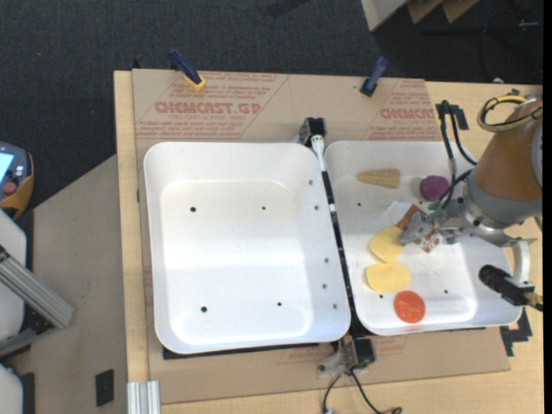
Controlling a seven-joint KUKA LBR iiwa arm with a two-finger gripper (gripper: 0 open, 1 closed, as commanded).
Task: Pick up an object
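Camera view
Bench: brown cardboard sheet (259, 93) with red print, held at its far edge by two clamps, a blue-and-yellow one (187, 70) at 11 o'clock and a blue one (374, 76) at 1 o'clock
Left bin (164, 231): white, shallow, a few dark dots on its floor
Right bin (448, 317): white, touching the left bin along a dark seam, holding all the loose objects
Arm (509, 175): comes in from 3 o'clock, orange band above the wrist, black cables looping over it toward 12 o'clock
Gripper (423, 231): low over the middle of the right bin, pointing toward 9 o'clock, its tip just beside the upper yellow piece
Jaws: cannot tell whether wide or narrow, the tip is a small blur of metal and wiring
Cone (379, 178): tan, lying flat at 11 o'clock from the gripper, apart from it
Purple ball (434, 185): at 12 o'clock from the gripper, near the wrist
Upper yellow piece (385, 247): flat, at 8 o'clock from the gripper tip, very close, contact unclear
Lower yellow piece (387, 276): flat, just beside the upper one, at its 6 o'clock
Red disc (410, 306): at 6 o'clock from the gripper, near the bin's near rim, just beside the lower yellow piece
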